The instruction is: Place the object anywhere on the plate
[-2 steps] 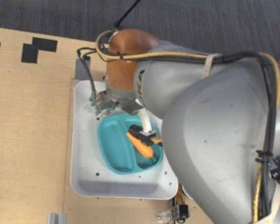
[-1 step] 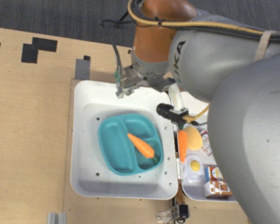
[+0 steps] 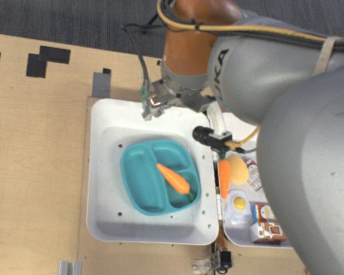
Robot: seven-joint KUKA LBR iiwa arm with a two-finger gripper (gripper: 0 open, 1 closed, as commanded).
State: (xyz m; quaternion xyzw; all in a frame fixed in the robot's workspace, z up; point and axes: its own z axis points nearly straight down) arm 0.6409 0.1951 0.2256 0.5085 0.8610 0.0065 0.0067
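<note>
Luckily the carrot (image 3: 173,177) already lies on the blue plate (image 3: 138,179), but the gripper (image 3: 152,106), holding nothing, hangs near the bin's (image 3: 100,218) back wall and could bump it.

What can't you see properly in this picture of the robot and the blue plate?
- Right white bin, camera view: the big grey arm covers most of it, so what lies farther in stays hidden.
- Small printed food boxes in that bin: print too small to read.
- Two-finger gripper: too small and blurred to judge.
- Orange toy carrot on the teal divided plate: unclear whether it crosses the divider or lies in one compartment.
</note>
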